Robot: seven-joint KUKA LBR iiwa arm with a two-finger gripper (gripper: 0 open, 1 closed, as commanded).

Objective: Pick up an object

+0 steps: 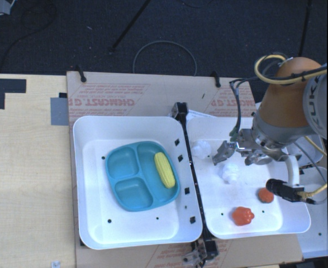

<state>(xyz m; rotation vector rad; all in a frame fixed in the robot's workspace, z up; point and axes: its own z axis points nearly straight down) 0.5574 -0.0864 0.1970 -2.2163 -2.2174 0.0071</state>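
The pincer (226,153) hangs over the right bin (298,219), just above a white crumpled item (229,173); whether its jaws are apart or closed cannot be told. An orange-red object (242,215) and a smaller orange one (265,195) lie nearer the front. In the left bin (91,228), a blue divided tray (131,191) holds what appears to be yellow corn (164,169).

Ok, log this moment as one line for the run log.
gripper over right bin | nothing seen held | yellow corn in blue tray, left bin | orange items loose in right bin
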